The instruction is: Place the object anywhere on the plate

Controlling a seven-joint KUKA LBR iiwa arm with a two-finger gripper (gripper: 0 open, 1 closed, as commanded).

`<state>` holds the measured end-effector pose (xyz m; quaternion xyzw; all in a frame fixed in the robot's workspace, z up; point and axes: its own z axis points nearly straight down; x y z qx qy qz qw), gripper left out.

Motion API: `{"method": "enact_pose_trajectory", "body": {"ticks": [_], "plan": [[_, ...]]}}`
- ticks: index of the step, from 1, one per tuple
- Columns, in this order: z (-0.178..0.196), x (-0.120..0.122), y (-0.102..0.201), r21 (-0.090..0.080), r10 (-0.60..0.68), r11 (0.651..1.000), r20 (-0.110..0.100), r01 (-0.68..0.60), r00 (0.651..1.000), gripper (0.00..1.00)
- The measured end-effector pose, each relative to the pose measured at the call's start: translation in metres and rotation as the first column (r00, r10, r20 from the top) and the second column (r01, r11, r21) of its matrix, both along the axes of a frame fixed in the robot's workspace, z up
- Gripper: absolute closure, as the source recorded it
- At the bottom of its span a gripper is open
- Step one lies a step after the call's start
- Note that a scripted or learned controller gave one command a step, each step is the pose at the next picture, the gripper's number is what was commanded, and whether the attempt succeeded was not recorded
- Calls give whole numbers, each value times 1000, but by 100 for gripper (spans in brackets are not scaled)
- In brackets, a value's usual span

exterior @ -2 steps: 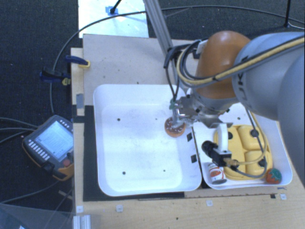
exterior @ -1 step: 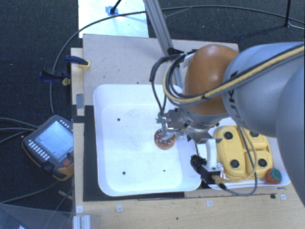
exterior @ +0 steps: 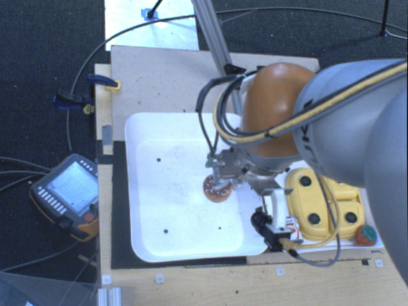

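Honestly, I cannot tell how my fingers stand, because the wrist and its cable loops sit right over them. They hang directly above the small brown ring-shaped object, which looks like a toy doughnut and lies on the floor of the left white bin, near its right wall. I judge it light and fairly stiff, perhaps plastic or foam, low and flat, so it could skid on the smooth floor if nudged. The surest hold looks to be across its outer rim, straddling the ring from straight above. In the right bin lies a yellow moulded piece with dark dots. If that is the plate, it is near. A small red-and-green toy lies beside it.
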<state>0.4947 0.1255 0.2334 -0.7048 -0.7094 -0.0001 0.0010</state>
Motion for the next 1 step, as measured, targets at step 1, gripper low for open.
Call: {"method": "enact_pose_trajectory", "body": {"ticks": [1], "plan": [[0, 0, -1, 0, -3, 1000, 1, 3, 1000, 0]]}}
